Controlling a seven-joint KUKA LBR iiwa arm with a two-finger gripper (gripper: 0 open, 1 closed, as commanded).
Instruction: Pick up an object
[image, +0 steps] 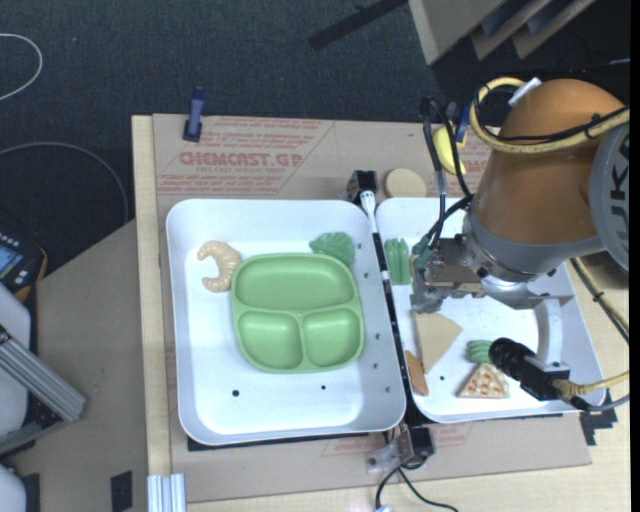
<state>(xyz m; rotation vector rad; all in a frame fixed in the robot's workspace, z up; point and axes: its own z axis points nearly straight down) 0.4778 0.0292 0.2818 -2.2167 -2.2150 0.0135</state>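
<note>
- Gripper (432, 290) first: from my seat it hangs low in the right bin (585, 345), at the bin's left side, and I cannot tell its state because the wrist blocks my line of sight.
- Far left in the left bin (190, 330), a tan croissant toy (218, 265) lies beside the green divided tray (297, 310); a leafy green piece (334, 246) sits at the tray's upper right corner.
- Crossing into the right bin, my likeliest target is the tan wedge (434, 338), lying flat just below the gripper, with a small orange piece (415, 372) near its lower left.
- I judge the wedge light, stiff and thin, probably smooth plastic, so it may slip; I would pinch across its narrower edges rather than its flat faces.
- It looks pale tan, triangular and plain.
- Further right lie a green bit (479, 350) and a pizza slice toy (486, 383).
</note>
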